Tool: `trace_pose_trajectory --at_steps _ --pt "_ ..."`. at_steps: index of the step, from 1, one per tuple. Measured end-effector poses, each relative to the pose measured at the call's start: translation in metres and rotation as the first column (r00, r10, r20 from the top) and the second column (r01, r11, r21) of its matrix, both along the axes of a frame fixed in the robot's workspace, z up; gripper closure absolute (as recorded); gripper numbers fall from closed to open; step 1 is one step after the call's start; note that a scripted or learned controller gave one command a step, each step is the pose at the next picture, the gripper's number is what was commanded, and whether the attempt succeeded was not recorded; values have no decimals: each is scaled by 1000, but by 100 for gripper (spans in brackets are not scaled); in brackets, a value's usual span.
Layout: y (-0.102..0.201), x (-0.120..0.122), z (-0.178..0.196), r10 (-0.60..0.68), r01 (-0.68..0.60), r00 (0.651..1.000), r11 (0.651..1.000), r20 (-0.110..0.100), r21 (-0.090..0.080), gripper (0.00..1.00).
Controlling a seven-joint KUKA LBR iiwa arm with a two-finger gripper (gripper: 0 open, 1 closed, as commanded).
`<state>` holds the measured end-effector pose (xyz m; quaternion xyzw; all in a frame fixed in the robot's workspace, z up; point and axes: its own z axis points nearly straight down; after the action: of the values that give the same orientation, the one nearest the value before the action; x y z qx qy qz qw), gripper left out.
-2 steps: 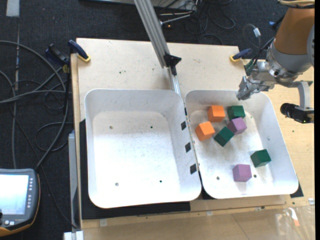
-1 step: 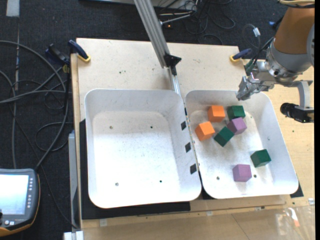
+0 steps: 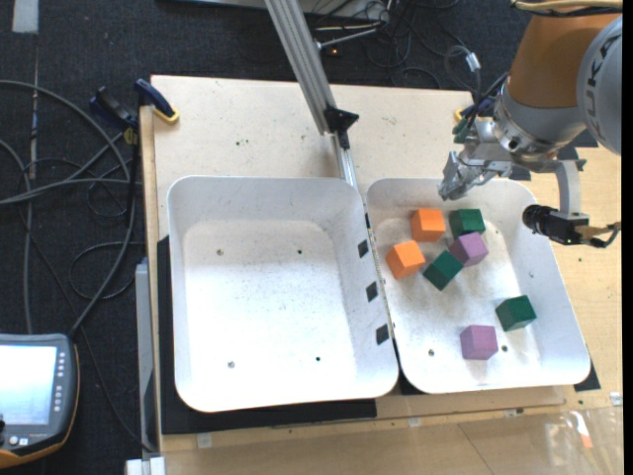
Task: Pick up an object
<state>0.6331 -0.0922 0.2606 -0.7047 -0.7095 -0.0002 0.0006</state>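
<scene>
The right bin holds several small blocks. Two orange blocks lie toward its back left. A green block sits beside a purple one, with another green block just in front. Farther forward lie a green block and a purple block. My gripper hangs over the bin's back edge, just above and behind the orange and green blocks. Nothing shows between its fingertips.
The left bin stands beside the right one. A slanted metal rail runs from the top down to the bins' shared back corner. Cables and a clamp lie at the left, a pendant screen at the lower left.
</scene>
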Motion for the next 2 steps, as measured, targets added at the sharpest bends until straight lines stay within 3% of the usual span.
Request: trace_pose_trajectory --at_steps 2 --pt "115 -4 -12 2 -2 1000 1000 -2 1 100"
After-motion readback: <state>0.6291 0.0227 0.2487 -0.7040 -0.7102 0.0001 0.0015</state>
